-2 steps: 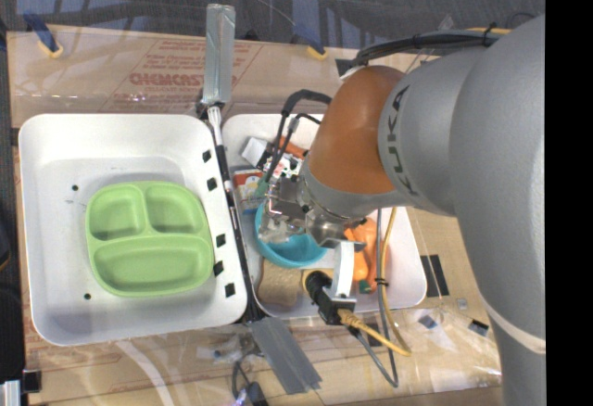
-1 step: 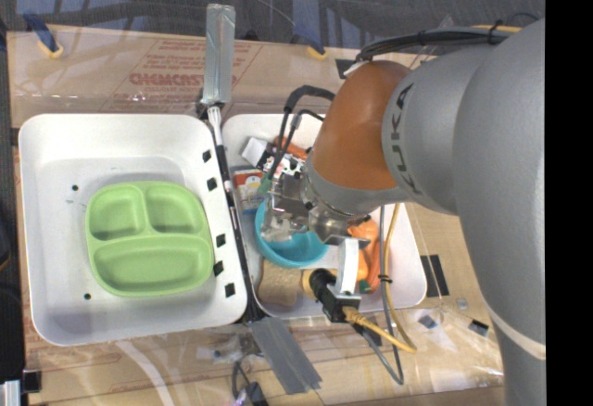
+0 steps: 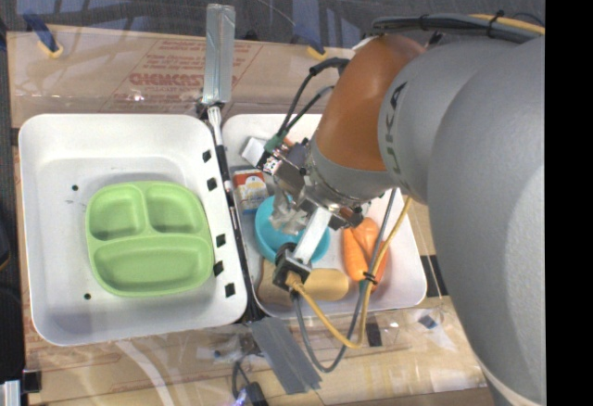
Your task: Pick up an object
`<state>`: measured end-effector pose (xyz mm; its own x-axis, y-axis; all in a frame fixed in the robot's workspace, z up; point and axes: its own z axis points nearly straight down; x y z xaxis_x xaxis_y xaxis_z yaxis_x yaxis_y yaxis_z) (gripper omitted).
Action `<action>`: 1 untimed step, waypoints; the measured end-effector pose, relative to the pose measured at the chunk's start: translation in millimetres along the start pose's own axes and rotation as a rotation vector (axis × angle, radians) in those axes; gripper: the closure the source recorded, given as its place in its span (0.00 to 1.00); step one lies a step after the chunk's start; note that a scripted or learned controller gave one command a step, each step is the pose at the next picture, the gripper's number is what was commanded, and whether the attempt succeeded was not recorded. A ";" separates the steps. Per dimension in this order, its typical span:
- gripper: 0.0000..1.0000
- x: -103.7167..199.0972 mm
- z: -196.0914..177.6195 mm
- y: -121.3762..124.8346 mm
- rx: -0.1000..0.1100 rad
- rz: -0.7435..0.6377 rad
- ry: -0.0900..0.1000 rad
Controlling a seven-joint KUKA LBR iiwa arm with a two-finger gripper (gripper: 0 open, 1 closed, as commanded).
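Left bin (image 3: pixel 37 209) — green divided plate (image 3: pixel 148 237), rt bin (image 3: pixel 410 288) — blue bowl (image 3: pixel 269 230), carrot (image 3: pixel 357 251), gripper (image 3: pixel 298 217) over bowl, grip can't tell

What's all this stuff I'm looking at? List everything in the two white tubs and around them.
left bin: one, white, left side of the bench
right bin: one, white, right beside it, partly under the arm
divided plate: one, green, three compartments, middle of the left bin
bowl: one, blue, right bin, under the gripper
carrot: one, orange, right bin, right of the bowl
tan lump: one, tan, near edge of the right bin; potato or roll, cannot tell
small carton: one, white and orange-red, by the right bin's left wall
tape strip: one, grey, behind where the bins meet
arm: one, grey with orange band, over the right bin
gripper: one, above the bowl
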<state>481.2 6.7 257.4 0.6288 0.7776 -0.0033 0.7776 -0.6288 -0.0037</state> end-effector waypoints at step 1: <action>1.00 27.2 -15.0 -28.4 0.000 0.507 0.000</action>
<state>476.3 45.7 272.4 0.9274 0.3740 -0.0051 0.3740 -0.9274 -0.0014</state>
